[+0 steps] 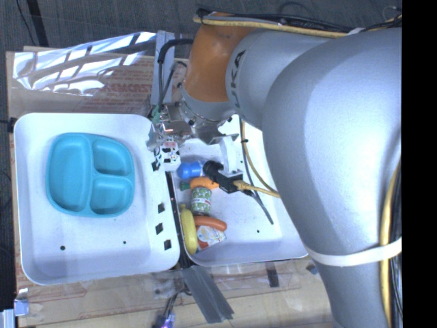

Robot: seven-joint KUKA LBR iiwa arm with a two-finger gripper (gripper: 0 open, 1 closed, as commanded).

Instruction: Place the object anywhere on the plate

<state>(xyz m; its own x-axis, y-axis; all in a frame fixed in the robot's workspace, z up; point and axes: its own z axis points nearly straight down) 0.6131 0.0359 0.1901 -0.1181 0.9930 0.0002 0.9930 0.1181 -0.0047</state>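
Note:
A light blue plate (90,173) with three compartments lies in the left bin (82,258). My gripper (166,150) hangs over the divider between the two bins, at the top left corner of the right bin (263,241), just right of the plate. Below it in the right bin lie a blue object (190,169), an orange piece (203,182), a green can (201,200), a yellow banana (188,229) and a red sausage (210,222). The wrist and arm hide the upper part of the right bin.
The large grey arm (321,128) covers the right side of the view. A yellow cable (256,191) runs across the right bin. Crinkled foil (82,63) lies behind the left bin. A white packet (212,236) sits by the banana.

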